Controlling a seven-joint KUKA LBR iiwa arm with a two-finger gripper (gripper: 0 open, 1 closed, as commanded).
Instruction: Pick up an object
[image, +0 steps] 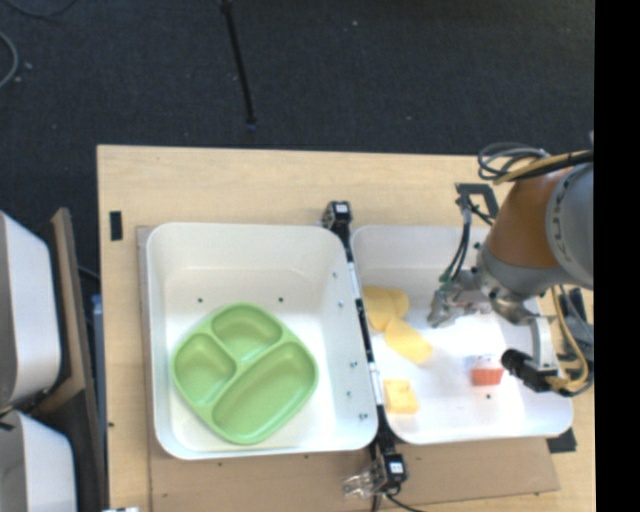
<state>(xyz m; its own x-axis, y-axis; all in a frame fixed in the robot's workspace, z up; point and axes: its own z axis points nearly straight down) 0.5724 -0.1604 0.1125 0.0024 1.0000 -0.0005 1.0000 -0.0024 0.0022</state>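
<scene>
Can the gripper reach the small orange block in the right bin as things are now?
Probably yes. The gripper hangs over the right bin, and the orange block lies alone on the bin floor nearby, apart from the yellow pieces.

no readable text, no labels, brands or numbers on the green divided plate (245, 372), the white bins (250, 245), the yellow pieces (407, 341), the small orange block (487, 376), the arm (535, 225) or the wooden bench (290, 185)
</scene>
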